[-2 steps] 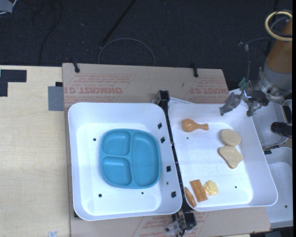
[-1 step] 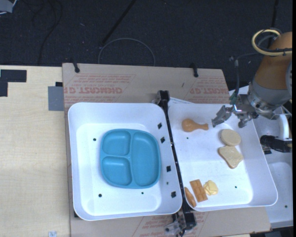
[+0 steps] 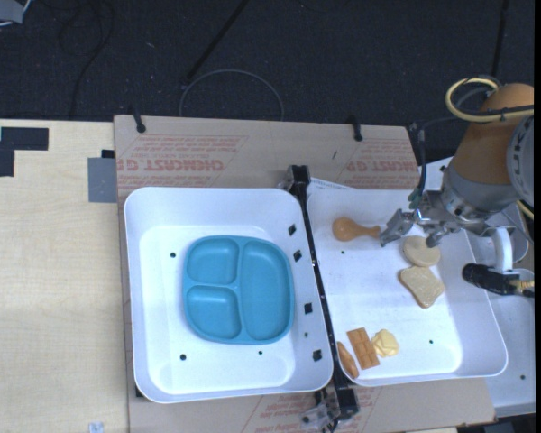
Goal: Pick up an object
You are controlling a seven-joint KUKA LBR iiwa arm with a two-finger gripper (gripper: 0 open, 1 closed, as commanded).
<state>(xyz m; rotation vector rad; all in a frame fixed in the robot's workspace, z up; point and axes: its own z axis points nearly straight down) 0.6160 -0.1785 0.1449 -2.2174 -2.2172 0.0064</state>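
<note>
Approach step: the gripper [image 3: 415, 226], fingers spread and grasping nothing, hovers above the tan bread-shaped toy slice [image 3: 421, 252]; next, descend toward six o'clock and clench.

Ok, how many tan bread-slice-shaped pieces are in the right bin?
2. One tan bread-slice-shaped piece lies directly under the gripper, near the right white bin's far side. The other sits just nearer the camera. None seems hidden.

fixed overhead camera, slanted down, both white bins [image 3: 153, 233] framed
</note>
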